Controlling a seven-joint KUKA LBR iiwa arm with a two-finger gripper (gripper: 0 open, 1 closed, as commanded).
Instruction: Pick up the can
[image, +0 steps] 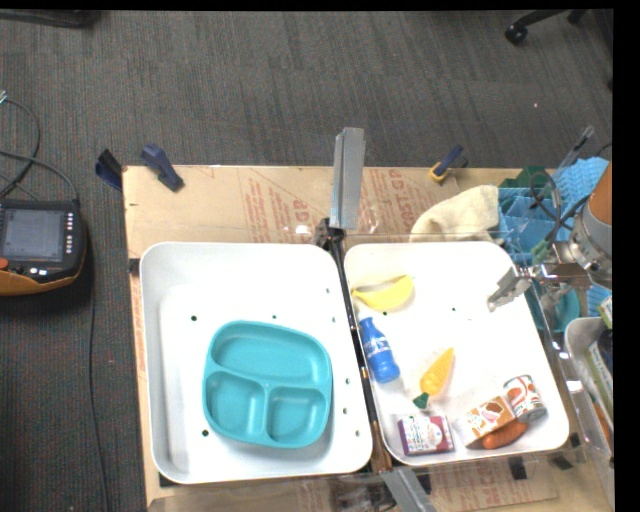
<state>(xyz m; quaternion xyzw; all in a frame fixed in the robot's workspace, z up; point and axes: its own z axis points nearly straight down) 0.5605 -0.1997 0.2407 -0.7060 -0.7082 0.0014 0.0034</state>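
The can (508, 403), with an orange, white and red label, lies on its side in the front right corner of the right bin (470, 270). My gripper (508, 286) hangs above the bin's right edge, well behind the can and apart from it. Nothing shows in its grasp. The grey arm reaches in from the right edge.
The right bin also holds a yellow banana (385, 292), a blue bottle (378, 350), an orange carrot-like toy (437, 372), a purple box (423, 433) and a red-orange item (502, 435) touching the can. A teal divided tray (268, 383) lies in the left bin (170, 300). A cloth (460, 215) and a blue basket (535, 205) sit behind.
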